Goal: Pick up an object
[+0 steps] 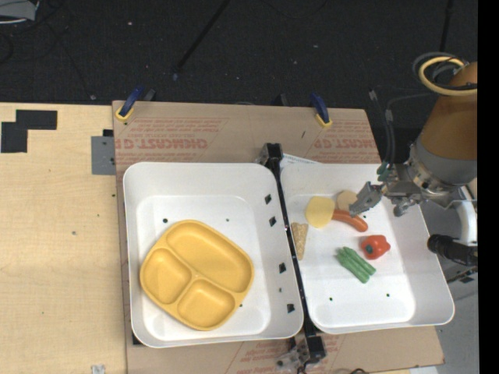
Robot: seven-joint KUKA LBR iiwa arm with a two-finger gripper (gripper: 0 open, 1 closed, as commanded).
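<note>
The right bin holds several toy foods: a pale yellow round piece, a small tan piece, an orange-red carrot-like piece, a red pepper, a green bean pod and a beige wedge against the divider. My gripper hangs over the bin's upper right part, open, with nothing between its fingers. Its left finger sits just beside the tan piece and above the carrot's right end.
In the left bin lies a yellow divided plate. A black divider runs between the bins. The grey arm with its orange band stands at the right edge. Two clamps hold the cardboard at the back.
</note>
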